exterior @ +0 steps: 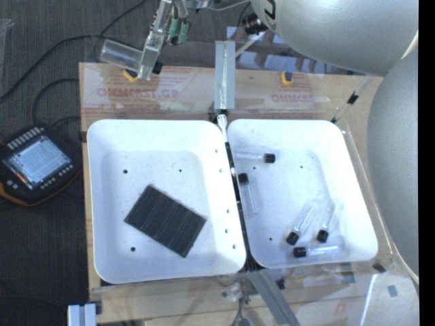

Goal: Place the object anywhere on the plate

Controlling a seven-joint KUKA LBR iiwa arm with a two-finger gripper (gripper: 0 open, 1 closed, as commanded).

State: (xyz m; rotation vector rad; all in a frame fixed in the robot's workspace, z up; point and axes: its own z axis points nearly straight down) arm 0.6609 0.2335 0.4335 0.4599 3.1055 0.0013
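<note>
Arm: the grey arm (340,19) bulks largest at the top right, nearest the lens, smooth and rounded, reaching in over the bins.
Gripper: the gripper (148,63) hangs high beyond the far edge of the left bin, its jaws closed on a clear tube (121,53) that sticks out sideways to the left.
Tube held: clear plastic, cylindrical, lying roughly level; carried high, I judge, to clear the bin walls on the way.
Plate: a dark, flat, ribbed rectangle (165,221) lying askew on the floor of the left bin (102,141), well apart from the held tube.
Right bin: the right bin (353,155) holds several more clear tubes with black caps (311,217), scattered loose.
Surface: pale board (190,94) under both white, glossy, shallow bins.
Pendant: a screened control pendant (35,163) lies off to the left.
</note>
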